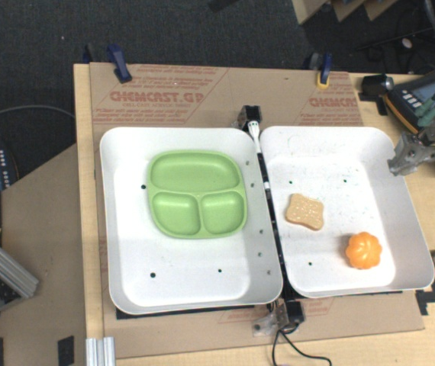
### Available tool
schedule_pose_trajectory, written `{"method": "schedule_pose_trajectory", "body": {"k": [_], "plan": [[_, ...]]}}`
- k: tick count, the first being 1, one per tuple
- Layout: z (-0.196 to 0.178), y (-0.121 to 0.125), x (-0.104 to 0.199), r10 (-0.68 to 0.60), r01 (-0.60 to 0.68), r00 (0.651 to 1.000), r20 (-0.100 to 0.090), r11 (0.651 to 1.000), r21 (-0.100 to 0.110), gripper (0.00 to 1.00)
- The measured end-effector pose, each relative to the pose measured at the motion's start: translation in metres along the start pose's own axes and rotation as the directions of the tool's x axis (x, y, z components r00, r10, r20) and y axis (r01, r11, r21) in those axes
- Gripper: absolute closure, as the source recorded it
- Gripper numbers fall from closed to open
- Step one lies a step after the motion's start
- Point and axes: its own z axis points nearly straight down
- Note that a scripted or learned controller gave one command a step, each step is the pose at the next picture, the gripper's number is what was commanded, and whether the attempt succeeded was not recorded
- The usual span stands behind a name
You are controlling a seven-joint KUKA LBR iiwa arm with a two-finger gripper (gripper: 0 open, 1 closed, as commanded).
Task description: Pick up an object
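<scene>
Jaw state I cannot tell: the gripper (410,158) sits at the 3 o'clock edge of my view, over the right rim of the right bin (339,139), and its tip is too indistinct to read. Nothing appears between its tips, so I judge that no object is held. Candidate objects lie in the right bin: a tan toast-shaped piece (304,211) near the bin's centre-left, at about 8 o'clock from the gripper, and an orange pumpkin-like toy (363,250) toward the bin's 5 o'clock corner, at about 7 o'clock from the gripper. Both rest flat on the bin floor, well apart from each other and from the tool. In the left bin (126,265) lies a green divided tray (197,194), well away at 9 o'clock. Task progress, as I read it: no pick is made; the approach, descent over a chosen object, closure and lift are all left to do. The toast-shaped piece and the orange toy both look reachable.
</scene>
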Motion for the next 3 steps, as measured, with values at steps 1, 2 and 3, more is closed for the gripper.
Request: {"method": "schedule_pose_trajectory", "body": {"k": [1,2,3], "plan": [[-0.004,0.018,-0.041,0.006,-0.006,1.000,0.005,1.000,-0.017,1.00],[0.011,0.017,-0.081,0.006,-0.006,1.000,0.003,1.000,-0.011,1.00],[-0.086,0.032,-0.120,0.005,-0.005,1.000,0.010,1.000,-0.026,1.00]]}}
